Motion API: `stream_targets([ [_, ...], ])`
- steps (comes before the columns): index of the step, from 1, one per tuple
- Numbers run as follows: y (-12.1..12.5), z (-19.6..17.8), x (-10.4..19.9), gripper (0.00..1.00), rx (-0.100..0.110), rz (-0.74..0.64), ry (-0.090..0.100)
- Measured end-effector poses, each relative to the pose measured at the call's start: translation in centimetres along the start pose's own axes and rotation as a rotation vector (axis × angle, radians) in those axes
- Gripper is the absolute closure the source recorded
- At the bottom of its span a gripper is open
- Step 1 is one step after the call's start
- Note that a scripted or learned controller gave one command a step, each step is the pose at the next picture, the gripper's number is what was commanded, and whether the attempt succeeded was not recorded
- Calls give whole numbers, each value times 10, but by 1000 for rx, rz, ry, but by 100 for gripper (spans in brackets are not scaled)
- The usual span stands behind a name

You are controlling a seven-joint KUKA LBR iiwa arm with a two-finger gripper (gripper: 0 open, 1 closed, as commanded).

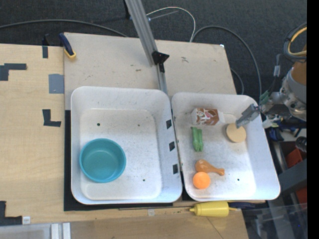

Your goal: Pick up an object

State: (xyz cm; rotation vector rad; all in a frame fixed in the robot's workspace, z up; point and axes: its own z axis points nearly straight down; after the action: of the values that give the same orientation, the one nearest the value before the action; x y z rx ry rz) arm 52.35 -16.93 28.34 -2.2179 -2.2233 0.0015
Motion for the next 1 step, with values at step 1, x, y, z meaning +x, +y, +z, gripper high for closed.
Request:
stream_targets([
  [1, 0, 0, 0, 0, 0, 0, 0],
])
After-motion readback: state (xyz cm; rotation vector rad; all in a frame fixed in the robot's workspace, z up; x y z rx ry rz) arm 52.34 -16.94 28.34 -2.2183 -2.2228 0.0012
